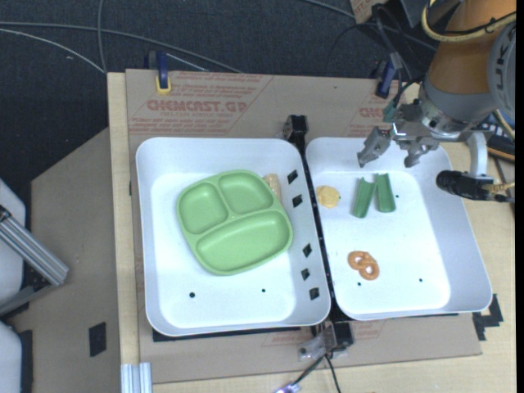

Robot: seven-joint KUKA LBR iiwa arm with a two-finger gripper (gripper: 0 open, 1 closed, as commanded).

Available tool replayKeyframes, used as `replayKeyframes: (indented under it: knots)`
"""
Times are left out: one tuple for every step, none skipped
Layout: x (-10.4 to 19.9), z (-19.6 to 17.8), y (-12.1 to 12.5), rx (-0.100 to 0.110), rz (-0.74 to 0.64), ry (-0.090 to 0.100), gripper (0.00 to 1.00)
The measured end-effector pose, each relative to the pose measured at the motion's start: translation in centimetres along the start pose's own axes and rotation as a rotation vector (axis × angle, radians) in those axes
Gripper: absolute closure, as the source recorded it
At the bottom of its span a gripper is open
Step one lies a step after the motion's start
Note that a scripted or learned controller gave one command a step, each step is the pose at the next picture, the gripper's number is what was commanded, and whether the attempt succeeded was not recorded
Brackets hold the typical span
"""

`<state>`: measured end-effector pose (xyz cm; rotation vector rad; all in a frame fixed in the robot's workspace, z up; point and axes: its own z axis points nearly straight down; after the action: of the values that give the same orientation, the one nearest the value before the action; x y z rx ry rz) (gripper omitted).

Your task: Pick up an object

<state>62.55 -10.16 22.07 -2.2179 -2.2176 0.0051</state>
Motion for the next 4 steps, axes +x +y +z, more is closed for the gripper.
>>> replayKeyframes:
  knots:
    - [0.6,4.4,-0.3,-0.001,0.001,0.000,0.00]
    - [-0.3,9.3,-0.3,-0.001,0.001,0.000,0.00]
    - [-0.2,7.9,-0.2,-0.006,0.000,0.000,1.00]
    - [-0.6,2.0,-0.8,-0.008,0.000,-0.001,1.00]
